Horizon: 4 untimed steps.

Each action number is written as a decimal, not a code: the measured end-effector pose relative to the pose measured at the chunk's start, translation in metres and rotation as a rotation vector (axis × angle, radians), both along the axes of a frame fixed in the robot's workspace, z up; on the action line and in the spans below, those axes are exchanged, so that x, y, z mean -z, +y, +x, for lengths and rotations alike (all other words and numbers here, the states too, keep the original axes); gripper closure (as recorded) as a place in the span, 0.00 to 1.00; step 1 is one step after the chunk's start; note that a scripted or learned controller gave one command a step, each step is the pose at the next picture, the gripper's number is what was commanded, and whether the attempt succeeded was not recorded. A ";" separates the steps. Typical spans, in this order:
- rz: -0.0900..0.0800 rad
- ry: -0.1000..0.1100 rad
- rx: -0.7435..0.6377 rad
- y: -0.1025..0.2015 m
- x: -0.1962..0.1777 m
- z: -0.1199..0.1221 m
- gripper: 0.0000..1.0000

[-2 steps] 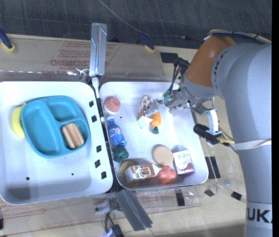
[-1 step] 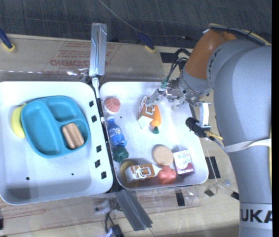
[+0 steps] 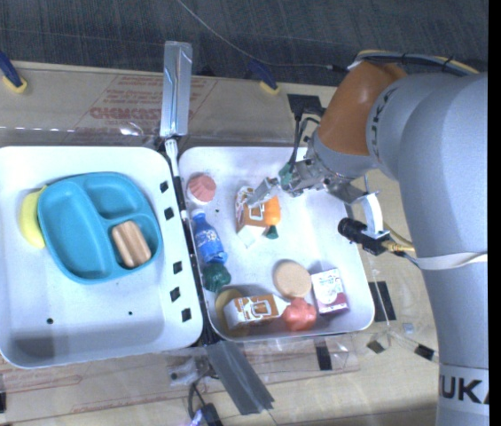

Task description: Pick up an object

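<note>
Jaws: cannot tell whether apart or together; the gripper (image 3: 287, 181) is low in the right bin (image 3: 356, 284), far side, just beside a small brown-and-white carton (image 3: 252, 208) with a carrot (image 3: 271, 212) against it. Nothing visibly held. Other contents, right bin: blue bottle (image 3: 207, 240) at left wall, round biscuit (image 3: 293, 279), pink-and-white box (image 3: 330, 290), second carton (image 3: 254, 309) near edge. Left bin (image 3: 11, 327): blue tray (image 3: 86, 220). Step: likely approach to the carton. Next: descend, centre, close firmly.

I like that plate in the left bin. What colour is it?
Blue. The plate shows best in the camera view.
</note>
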<state>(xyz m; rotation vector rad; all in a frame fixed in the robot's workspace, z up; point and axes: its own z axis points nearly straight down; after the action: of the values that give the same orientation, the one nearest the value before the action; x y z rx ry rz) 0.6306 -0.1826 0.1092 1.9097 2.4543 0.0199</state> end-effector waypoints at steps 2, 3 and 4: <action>0.001 0.012 -0.187 -0.024 -0.006 0.029 0.00; 0.000 0.008 0.001 0.010 0.001 0.024 0.00; 0.003 0.001 -0.049 0.003 0.000 0.018 0.00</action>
<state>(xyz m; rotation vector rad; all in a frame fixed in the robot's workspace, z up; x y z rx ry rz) 0.6482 -0.1794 0.1089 1.8514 2.5028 0.0237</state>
